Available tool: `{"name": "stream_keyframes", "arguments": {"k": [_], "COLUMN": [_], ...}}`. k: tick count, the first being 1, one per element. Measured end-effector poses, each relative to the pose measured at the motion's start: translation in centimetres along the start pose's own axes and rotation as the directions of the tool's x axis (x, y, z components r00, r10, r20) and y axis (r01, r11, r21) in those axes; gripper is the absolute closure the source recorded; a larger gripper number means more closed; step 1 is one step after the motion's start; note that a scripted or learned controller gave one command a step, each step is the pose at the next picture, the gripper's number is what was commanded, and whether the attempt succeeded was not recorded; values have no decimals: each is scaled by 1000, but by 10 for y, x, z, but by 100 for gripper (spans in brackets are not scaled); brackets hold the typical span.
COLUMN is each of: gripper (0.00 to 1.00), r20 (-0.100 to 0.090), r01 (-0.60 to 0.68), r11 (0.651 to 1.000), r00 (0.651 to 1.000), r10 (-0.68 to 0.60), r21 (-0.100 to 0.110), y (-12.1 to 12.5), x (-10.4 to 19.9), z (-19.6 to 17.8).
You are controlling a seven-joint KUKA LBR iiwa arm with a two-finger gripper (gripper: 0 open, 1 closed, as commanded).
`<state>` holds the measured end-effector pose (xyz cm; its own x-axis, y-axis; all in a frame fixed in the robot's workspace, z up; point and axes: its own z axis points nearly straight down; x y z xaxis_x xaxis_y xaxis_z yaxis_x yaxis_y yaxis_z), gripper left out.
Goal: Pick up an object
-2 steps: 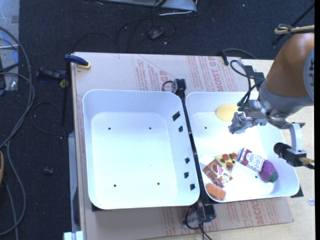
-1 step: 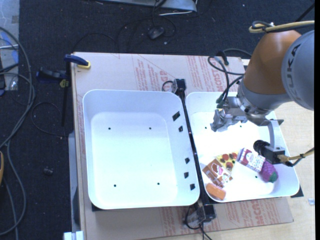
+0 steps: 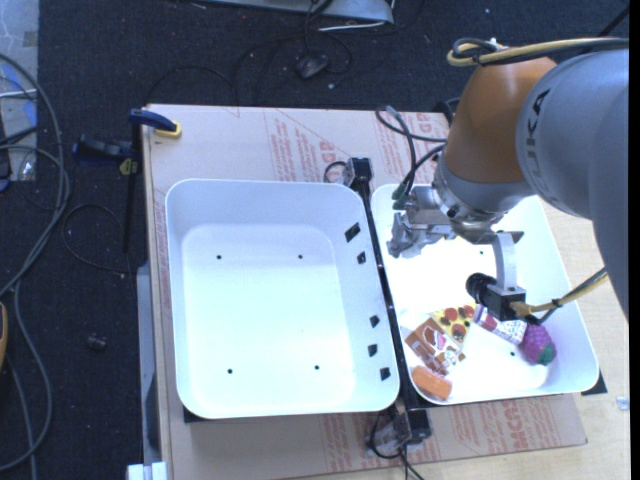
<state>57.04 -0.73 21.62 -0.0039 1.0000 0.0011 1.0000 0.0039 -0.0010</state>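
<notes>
The arm (image 3: 545, 118) reaches in over the right bin (image 3: 560, 268), its end effector (image 3: 412, 233) hanging above that bin's far left part, near the wall shared with the left bin (image 3: 270, 298). Whether its fingers are spread or closed cannot be told, and nothing shows between them. Near the right bin's front edge lie a purple grape bunch (image 3: 538, 344), an orange-red patterned packet (image 3: 440, 336) and an orange piece (image 3: 433, 382), well apart from the end effector.
</notes>
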Motion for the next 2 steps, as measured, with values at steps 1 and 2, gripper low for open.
{"name": "stream_keyframes", "arguments": {"k": [1, 2], "gripper": [100, 100], "r20": [0, 0], "r01": [1, 0], "r11": [1000, 1000], "r00": [1000, 1000], "r10": [-1, 0], "r21": [-1, -2], "y": [19, 36], "x": [54, 98], "z": [5, -14]}}
